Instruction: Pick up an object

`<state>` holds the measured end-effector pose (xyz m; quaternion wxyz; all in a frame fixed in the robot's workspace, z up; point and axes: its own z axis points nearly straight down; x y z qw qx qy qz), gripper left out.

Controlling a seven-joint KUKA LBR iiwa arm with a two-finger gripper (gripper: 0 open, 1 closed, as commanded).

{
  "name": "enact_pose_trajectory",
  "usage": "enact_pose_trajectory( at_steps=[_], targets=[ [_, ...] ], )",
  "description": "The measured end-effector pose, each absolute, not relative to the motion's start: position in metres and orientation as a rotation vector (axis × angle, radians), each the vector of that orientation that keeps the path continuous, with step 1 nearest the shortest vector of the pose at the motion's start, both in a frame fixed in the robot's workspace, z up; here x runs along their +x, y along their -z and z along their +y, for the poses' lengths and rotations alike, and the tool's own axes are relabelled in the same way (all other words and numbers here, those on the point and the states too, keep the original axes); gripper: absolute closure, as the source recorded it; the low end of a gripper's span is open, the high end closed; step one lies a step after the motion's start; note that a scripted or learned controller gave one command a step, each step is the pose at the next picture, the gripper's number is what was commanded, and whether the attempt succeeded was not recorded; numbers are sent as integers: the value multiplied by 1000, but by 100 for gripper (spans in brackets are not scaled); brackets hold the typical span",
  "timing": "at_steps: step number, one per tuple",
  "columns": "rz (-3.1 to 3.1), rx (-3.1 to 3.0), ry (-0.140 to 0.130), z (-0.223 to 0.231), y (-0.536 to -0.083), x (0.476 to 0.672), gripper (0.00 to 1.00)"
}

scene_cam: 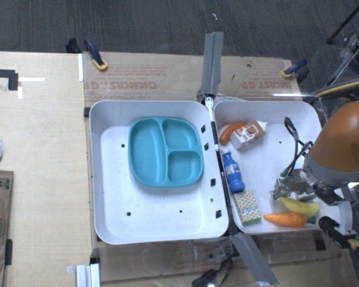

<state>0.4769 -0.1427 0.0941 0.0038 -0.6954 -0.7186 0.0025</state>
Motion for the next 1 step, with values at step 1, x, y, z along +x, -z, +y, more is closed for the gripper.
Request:
enact_pose_trajectory(
  at_steps=[1],
  targets=[
    [-1668,-2660,-10,-67,-188,480,100]
  ],
)
